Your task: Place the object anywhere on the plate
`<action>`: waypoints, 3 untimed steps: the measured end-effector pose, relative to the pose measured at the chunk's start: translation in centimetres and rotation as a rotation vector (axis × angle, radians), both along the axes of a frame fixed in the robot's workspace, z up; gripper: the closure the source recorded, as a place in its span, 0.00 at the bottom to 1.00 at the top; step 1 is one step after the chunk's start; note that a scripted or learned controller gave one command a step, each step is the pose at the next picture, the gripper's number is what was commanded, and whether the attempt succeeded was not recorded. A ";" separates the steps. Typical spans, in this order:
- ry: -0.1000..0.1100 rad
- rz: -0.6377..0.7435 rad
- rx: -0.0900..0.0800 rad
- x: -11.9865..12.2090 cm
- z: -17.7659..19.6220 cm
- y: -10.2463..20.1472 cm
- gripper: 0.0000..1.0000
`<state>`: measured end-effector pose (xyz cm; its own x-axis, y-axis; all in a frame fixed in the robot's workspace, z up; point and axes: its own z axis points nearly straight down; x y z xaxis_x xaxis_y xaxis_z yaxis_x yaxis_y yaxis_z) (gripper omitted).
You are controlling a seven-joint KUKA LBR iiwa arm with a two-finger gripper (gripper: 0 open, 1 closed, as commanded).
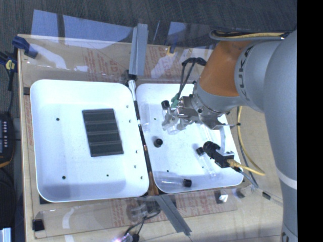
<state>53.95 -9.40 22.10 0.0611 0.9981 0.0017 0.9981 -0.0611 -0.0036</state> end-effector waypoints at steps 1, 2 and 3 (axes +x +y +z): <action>0.000 0.148 -0.001 3.8 -2.4 6.0 1.00; 0.003 0.024 -0.001 -1.0 -2.5 11.3 1.00; 0.005 -0.119 -0.003 -3.8 -10.6 22.3 1.00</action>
<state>50.11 12.94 11.50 0.1788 0.9839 -0.0021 0.9838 -0.1788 -0.0084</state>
